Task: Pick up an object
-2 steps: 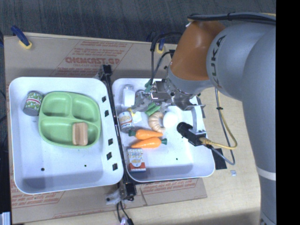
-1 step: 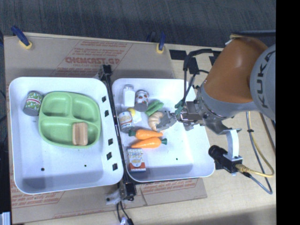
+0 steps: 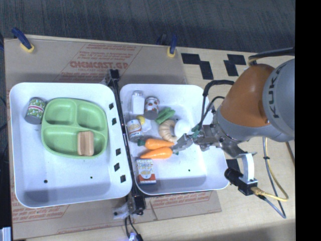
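Left bin (image 3: 20, 185): a shallow white plastic tray with rounded corners. At its upper left corner lies a small round can (image 3: 34, 110) with a green-grey label, just beside a matte green divided plate (image 3: 67, 115) with three compartments. In the plate's lower right compartment rests a tan, rectangular block (image 3: 86, 143) with a bread-like surface.

Right bin (image 3: 200, 177): the same white plastic form, set just beside the left bin. Near its upper left stand a white bottle (image 3: 137, 102) and a small can (image 3: 151, 104) with a red and white label. Below them lies a small jar (image 3: 134, 129) with a yellow label, then two smooth orange carrots (image 3: 156, 148), one above the other and touching. A small printed carton (image 3: 145, 174) lies below the carrots. A pale, knobbly root shape (image 3: 167, 129) with a green leafy top (image 3: 165, 115) lies just above the carrots.

The gripper (image 3: 181, 143) sits low over the right bin, its tips at the right ends of the carrots, touching or just beside them. Whether it is spread or pressed together cannot be told. The grey arm with its glossy orange band (image 3: 248, 97) extends to the right.
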